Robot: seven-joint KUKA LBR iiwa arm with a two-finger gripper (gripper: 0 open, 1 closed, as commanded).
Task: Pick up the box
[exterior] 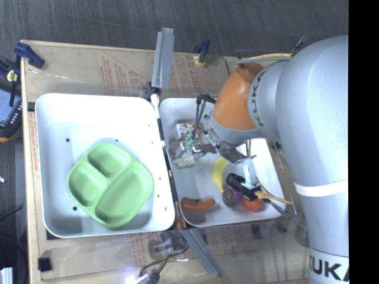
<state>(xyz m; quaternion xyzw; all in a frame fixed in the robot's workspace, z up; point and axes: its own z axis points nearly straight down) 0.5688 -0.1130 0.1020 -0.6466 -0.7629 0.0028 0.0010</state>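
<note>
Grey arm (308, 135) looms closest, reaching into right bin (269, 215). Gripper (190, 147) sits over the box (185, 130) near that bin's left wall; finger state cannot be told. Green divided plate (111, 184) in left bin (53, 111).

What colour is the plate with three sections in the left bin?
Light green. The plate shows best in the camera view, lying in the left bin.
</note>
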